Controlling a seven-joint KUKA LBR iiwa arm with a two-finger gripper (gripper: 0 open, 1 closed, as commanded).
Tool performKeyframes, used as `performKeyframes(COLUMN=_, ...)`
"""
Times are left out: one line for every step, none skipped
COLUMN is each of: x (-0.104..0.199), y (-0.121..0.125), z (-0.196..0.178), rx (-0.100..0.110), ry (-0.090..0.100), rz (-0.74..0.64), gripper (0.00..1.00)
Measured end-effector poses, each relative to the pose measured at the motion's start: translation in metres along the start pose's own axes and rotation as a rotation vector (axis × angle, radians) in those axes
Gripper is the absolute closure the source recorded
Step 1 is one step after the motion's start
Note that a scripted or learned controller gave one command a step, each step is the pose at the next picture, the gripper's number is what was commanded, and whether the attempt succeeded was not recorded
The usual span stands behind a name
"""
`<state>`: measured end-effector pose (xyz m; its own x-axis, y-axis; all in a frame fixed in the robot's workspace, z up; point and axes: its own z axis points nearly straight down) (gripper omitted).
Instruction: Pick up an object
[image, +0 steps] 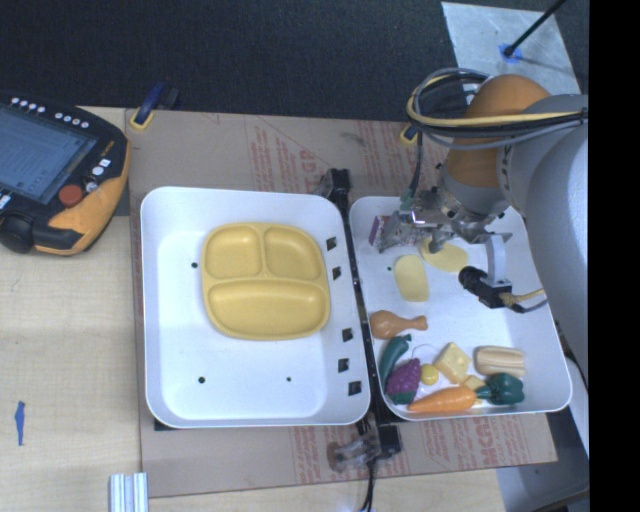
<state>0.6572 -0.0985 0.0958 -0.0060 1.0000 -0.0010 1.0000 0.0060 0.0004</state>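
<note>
Reaching in from three o'clock, the grey arm (560, 200) bends down over the right bin (545, 330), its orange band (500, 100) showing at about one o'clock of the bench under a loop of cable. The gripper (425, 228) hangs low at the bin's twelve o'clock end, metal and wiring crowded around it; whether it is released or clenched I cannot tell, and nothing can be made out in its grasp.

Just below it, toward six o'clock, lies a pale yellow rounded block (411, 277), smooth and plastic-looking, with a second pale yellow piece (447, 258) at its two o'clock, close under the wrist. A tan drumstick (397, 323) sits nearer the bin's middle. At the six o'clock end cluster glossy toy foods: a green pepper (394, 353), purple grapes (404, 378), an orange carrot (443, 402), a cheese wedge (452, 360), a bread roll (498, 359) and a dark green vegetable (505, 389).

The left bin (170, 330) holds a yellow three-compartment plate (266, 280), matte with rounded corners. A control pendant (55, 175) rests at ten o'clock on the bench.
</note>
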Motion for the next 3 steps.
performKeyframes(x=-0.006, y=-0.068, z=0.003, rx=0.01, ry=0.002, rz=0.003, gripper=0.0)
performKeyframes(x=-0.013, y=-0.03, z=0.003, rx=-0.001, ry=0.0, rz=0.0, gripper=0.0)
performKeyframes(x=-0.013, y=-0.031, z=-0.007, rx=0.003, ry=0.0, rz=-0.002, gripper=1.0)
